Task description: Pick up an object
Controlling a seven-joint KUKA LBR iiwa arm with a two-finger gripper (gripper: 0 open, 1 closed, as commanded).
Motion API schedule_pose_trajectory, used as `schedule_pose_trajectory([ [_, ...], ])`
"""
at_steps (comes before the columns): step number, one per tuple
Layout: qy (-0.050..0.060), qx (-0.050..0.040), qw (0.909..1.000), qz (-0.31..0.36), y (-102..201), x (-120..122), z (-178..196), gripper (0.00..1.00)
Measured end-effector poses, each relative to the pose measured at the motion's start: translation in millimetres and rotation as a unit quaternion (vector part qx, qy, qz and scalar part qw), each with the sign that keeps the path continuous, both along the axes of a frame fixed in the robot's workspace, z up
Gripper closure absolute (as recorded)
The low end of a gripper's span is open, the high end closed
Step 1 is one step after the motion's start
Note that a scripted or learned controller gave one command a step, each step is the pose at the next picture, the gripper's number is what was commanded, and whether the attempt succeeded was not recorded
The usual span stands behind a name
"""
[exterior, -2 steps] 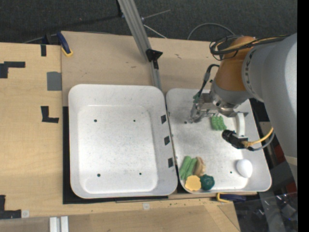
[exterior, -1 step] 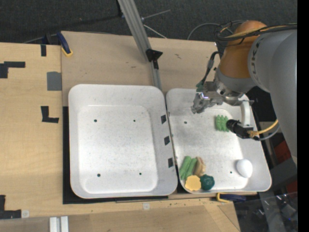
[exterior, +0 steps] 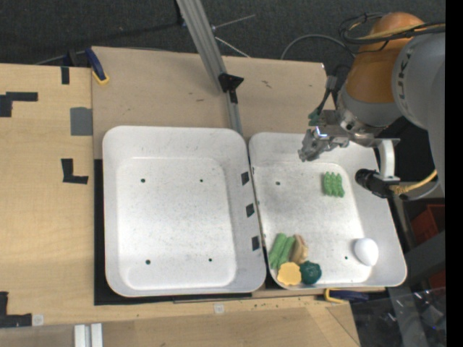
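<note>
The right bin (exterior: 289, 201) holds several small objects. A ridged green piece (exterior: 333, 184) lies near its far right side. A white egg-shaped object (exterior: 365, 251) rests by the near right corner. Along the near left edge sit a green pod (exterior: 279, 248), a tan piece (exterior: 298, 249), a yellow piece (exterior: 289, 274) and a dark green piece (exterior: 310, 272), bunched together. My gripper (exterior: 312, 147) hangs over the bin's far edge, up and left of the ridged green piece, with nothing seen between its fingers.
The left bin (exterior: 173, 208) lies beside the right one, sharing a ridge with black clips (exterior: 249, 208). A slanted metal pole (exterior: 210, 49) crosses behind the bins. A black fitting with a cable (exterior: 372, 181) sits at the right bin's right rim.
</note>
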State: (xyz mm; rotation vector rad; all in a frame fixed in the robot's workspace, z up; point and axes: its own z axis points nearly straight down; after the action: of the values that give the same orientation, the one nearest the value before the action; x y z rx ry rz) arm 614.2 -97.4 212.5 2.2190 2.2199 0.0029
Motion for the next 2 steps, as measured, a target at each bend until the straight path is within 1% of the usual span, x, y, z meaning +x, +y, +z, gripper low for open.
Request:
schedule_pose_trajectory([
  [1,-0.001,0.0000,1.0000,0.000,0.1,1.1,46.6,1.00],
  [2,0.003,0.0011,1.0000,0.002,48.5,-30.6,45.4,1.00],
])
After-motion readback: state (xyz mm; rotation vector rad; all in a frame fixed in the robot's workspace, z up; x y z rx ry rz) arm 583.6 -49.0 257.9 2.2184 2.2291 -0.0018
